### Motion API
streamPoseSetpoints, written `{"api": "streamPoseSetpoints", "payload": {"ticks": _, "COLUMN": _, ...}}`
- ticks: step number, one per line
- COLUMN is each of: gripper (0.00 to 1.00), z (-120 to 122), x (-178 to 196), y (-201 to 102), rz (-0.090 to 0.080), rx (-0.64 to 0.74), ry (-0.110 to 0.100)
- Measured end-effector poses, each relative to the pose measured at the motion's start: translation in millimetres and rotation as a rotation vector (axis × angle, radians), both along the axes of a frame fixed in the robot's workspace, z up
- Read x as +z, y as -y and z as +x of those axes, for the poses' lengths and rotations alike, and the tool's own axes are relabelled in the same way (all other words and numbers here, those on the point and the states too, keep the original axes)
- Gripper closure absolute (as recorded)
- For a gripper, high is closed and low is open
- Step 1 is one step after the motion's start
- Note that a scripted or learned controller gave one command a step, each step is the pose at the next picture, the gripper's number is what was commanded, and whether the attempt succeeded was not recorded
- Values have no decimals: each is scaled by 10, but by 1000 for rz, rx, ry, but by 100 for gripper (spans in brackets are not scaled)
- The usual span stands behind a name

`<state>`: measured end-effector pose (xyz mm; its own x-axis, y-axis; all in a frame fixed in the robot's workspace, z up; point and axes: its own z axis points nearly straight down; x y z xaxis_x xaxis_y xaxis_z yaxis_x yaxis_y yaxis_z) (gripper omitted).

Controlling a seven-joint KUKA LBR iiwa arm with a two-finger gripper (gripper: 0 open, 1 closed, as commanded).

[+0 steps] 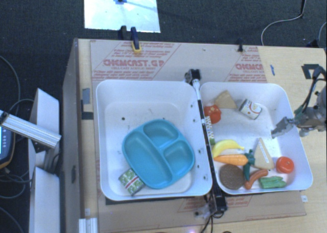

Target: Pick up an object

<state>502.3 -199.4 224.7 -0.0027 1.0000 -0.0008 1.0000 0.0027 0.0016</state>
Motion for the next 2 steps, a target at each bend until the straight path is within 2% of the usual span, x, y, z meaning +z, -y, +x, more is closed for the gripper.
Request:
{"api": "streamPoseSetpoints", "payload": {"ticks": 1, "gripper": 0, "z": 230, "x": -976, "y": -986, "rz": 3, "rx": 1, "ry": -3}}
{"api": "streamPoseSetpoints", "payload": {"ticks": 2, "gripper": 0, "z": 1004, "x": -1408, "y": -888, "rz": 1, "rx": 1, "ry": -1}}
